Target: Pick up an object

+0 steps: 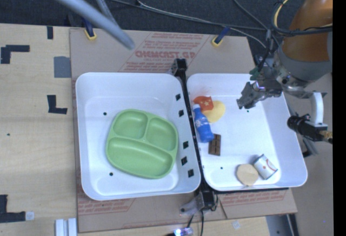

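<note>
My gripper (247,99) hangs over the upper right part of the right bin (281,137), with nothing seen between its fingers. To its left lie a red item (203,102) and a yellow item (216,111), touching each other. Just below them a blue bottle (203,126) lies along the bin's left wall, and a brown chocolate bar (215,145) rests beside its lower end. Near the bin's front edge sit a tan round piece (247,174) and a small silver can (265,165).
The left bin (92,94) holds a green divided plate (142,143). A black divider (186,126) runs between the bins. The arm's body (305,40) and a black fitting (305,126) stand over the right bin's right side. Cables loop above.
</note>
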`<state>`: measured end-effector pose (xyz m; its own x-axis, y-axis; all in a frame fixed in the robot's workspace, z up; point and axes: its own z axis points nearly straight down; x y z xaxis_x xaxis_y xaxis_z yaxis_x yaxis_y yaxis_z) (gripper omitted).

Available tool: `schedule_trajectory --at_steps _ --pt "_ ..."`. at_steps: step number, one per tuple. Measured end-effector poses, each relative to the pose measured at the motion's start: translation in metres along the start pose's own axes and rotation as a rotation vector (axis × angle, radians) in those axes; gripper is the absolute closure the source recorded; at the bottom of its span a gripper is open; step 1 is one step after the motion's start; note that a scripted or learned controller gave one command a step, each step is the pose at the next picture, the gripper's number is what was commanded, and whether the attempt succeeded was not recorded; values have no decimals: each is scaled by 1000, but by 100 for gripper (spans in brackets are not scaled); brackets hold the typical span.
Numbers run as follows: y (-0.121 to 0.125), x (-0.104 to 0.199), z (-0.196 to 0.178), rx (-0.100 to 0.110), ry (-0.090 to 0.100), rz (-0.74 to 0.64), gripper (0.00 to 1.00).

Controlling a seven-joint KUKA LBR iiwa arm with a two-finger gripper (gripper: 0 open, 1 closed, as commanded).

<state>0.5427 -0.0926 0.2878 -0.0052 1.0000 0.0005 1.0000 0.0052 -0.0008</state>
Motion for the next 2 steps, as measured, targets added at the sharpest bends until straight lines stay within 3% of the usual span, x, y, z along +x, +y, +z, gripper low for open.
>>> schedule_trajectory --at_steps 2 --pt "-15 96 17 2 1 -1 100"
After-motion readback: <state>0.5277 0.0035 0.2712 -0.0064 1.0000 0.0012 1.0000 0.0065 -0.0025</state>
